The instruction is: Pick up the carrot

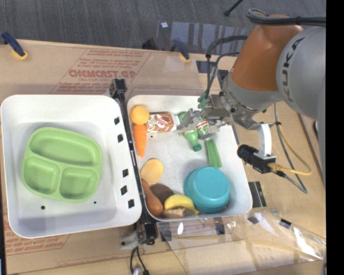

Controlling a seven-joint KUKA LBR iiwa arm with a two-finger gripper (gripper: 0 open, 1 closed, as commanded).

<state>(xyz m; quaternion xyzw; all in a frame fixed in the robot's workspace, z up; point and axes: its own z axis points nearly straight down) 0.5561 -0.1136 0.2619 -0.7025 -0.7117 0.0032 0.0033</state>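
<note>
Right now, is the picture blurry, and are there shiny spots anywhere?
In the camera view, the carrot and green tray look fairly sharp; the arm's wrist looks a bit smeared; clear plastic at the bench's lower right catches pale glare.

"CHEMCAST GP" in red print on cardboard sheet (97, 67) under my bins; smaller red lines there too blurred to read. "KUKA" letters on my arm (295, 56), partly visible.

two smooth white plastic bins (235, 153) on a matt brown cardboard-covered worktop (74, 62). a matt green plastic divided tray (62, 164), a glossy teal plastic bowl (207, 189), a smooth orange carrot (140, 138), and a metal hand (199, 124).
</note>
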